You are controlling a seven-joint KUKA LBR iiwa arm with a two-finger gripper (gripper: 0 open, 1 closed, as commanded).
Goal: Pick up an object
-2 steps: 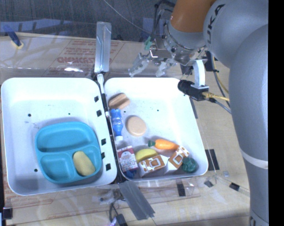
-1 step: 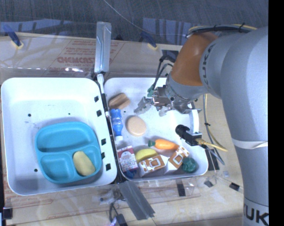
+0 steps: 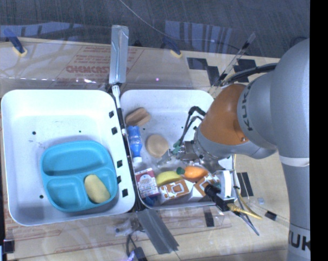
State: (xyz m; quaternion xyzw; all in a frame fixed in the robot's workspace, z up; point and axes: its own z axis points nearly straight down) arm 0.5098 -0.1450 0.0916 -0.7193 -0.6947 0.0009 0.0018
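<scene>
- Here, nearest the camera along the right bin's [image 3: 165, 98] front edge, lie a small red-labelled carton [image 3: 146, 185], a yellow banana-like piece [image 3: 169, 178] and an orange-and-white box [image 3: 177, 190], packed close together.
- Just beside the yellow piece sits a small orange fruit [image 3: 194, 172], directly under the wrist.
- The gripper [image 3: 181, 151] reaches in from the right, low over the bin's middle; it hangs just above and left of the orange fruit, and whether anything sits in its grasp cannot be told.
- Left of the gripper rests a round tan object [image 3: 157, 144], near it but apart.
- A blue-capped bottle [image 3: 133, 140] lies along the divider, and farther back a brown bun-like piece [image 3: 137, 116].
- In the left bin [image 3: 23, 107] a blue divided tray [image 3: 71, 165] carries a yellow potato-shaped thing [image 3: 96, 188] in its front right compartment.
- The grey arm with its orange band [image 3: 225, 123] rises over the right bin's far right side.
</scene>
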